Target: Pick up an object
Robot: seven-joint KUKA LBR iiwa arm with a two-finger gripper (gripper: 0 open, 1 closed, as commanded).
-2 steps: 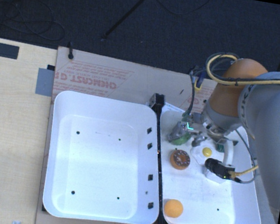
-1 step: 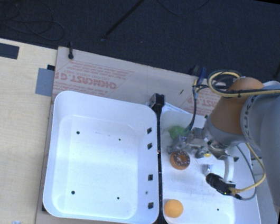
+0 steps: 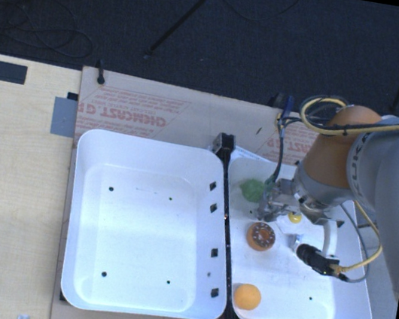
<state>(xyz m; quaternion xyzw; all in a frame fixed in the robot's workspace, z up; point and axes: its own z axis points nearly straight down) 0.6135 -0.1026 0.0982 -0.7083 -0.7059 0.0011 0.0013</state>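
Arm: we see the grey KUKA arm (image 3: 383, 160) reaching in from the right, its orange band above the wrist, bent down over the far part of the right bin.
Gripper: the gripper (image 3: 274, 204) sits low in the right bin (image 3: 351, 315), just right of the green object and just beyond the round brown one; we cannot tell its state from this angle.
Green object: a soft-looking green object (image 3: 252, 189) lies at the far left of the right bin, close to the divider, touching or nearly touching the gripper; we cannot tell which.
Round object: a brown, doughnut-like disc (image 3: 261, 236) rests in the middle left of the right bin, just nearer to us than the gripper.
Orange ball: an orange ball (image 3: 247, 296) sits at the near left corner of the right bin, well apart from the gripper.
Yellow piece: a small yellow item (image 3: 295, 217) shows just right of the gripper.
Left bin: the left bin (image 3: 93, 174) stands beside the right one, sharing the dark divider.
Bench: both bins rest on a cardboard sheet (image 3: 161, 114) with red printing.
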